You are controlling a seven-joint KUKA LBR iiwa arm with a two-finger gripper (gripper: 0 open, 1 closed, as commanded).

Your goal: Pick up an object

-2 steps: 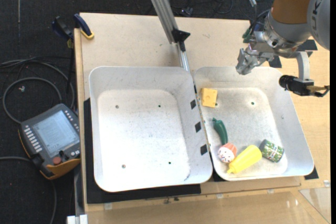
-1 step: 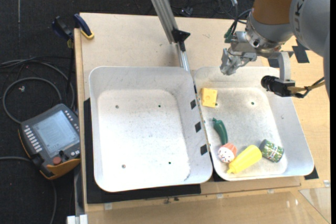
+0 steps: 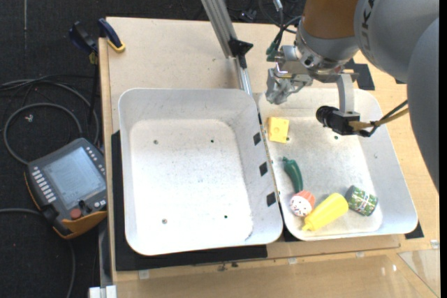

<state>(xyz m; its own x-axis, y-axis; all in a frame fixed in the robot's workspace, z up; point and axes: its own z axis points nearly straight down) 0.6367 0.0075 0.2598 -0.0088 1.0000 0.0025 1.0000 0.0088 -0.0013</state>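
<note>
The gripper (image 3: 279, 93) hung at the upper edge of the right bin (image 3: 391, 171), just right of the frame's centre, below the grey arm (image 3: 391, 3) with its orange band; whether it was apart or together could not be told, and nothing showed in it. Just below it a yellow block (image 3: 279, 130) lay near the bin's left wall. Lower in that bin sat a green pepper-like piece (image 3: 292, 172), a small white and red ball (image 3: 302, 204), a yellow corn-like toy (image 3: 325, 211) and a green patterned can (image 3: 362, 200), the last three close together at the lower right. The yellow toy's long axis ran from lower left to upper right. A black fitting (image 3: 335, 118) on the arm overhung the bin's upper part.

The left bin (image 3: 140, 108) was speckled. Both stood on a pale wooden bench (image 3: 167, 52), with a slanted metal rail (image 3: 213, 0) behind. A teach pendant (image 3: 66, 181) and cables (image 3: 28, 122) lay on the dark floor at left.
</note>
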